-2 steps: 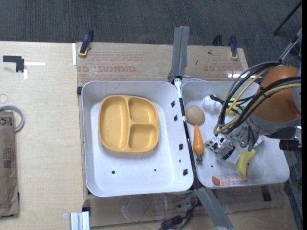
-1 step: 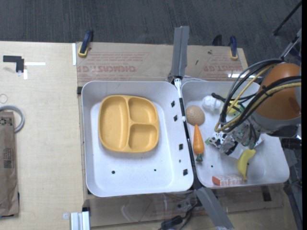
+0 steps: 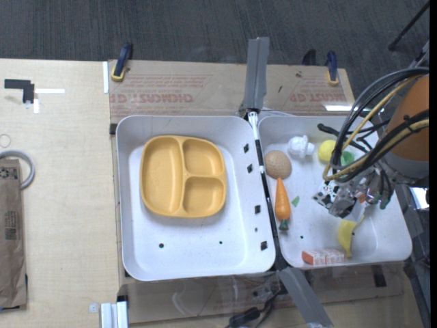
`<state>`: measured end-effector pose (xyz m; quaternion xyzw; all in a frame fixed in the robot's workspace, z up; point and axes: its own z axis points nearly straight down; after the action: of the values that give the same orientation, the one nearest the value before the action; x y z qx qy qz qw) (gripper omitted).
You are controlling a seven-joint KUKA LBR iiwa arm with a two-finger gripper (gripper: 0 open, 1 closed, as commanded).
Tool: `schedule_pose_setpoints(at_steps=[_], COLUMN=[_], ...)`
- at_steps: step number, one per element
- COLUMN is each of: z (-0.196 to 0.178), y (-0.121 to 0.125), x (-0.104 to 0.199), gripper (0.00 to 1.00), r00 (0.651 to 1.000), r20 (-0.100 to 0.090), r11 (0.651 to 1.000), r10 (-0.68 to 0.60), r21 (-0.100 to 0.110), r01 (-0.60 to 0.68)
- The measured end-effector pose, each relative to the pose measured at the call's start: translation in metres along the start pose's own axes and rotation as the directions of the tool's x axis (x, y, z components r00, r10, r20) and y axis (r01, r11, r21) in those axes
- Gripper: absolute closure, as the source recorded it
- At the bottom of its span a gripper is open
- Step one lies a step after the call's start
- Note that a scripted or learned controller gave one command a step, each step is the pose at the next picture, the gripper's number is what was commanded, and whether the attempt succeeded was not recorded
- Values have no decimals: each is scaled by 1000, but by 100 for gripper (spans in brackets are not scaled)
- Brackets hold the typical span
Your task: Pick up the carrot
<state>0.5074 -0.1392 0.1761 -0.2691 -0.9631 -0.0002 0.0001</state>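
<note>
The carrot (image 3: 282, 201) lies upright along the left wall of the right bin (image 3: 382, 251), just below a brownish egg-shaped thing (image 3: 278, 163). The gripper (image 3: 345, 203) hangs over the same bin, off at the carrot's three o'clock, well apart from it. How its jaws stand, I can't tell from here.

A robotics lab, by the look of it: two white bins (image 3: 130, 203) clamped to a plywood table (image 3: 54, 183), blue clamps (image 3: 123, 60) holding cardboard (image 3: 177, 91), bundled cables (image 3: 369, 128) on the arm, grey carpet (image 3: 171, 12) beyond.
</note>
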Motion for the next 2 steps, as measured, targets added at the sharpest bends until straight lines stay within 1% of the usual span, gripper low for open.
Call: schedule_pose_setpoints(at_steps=[1, 2], z=[77, 83], y=[44, 20], x=[-99, -117], gripper=[100, 100], r00=[982, 995], r20=[4, 6], r11=[982, 995], r10=[187, -102], r21=[0, 0], r01=[-187, 102])
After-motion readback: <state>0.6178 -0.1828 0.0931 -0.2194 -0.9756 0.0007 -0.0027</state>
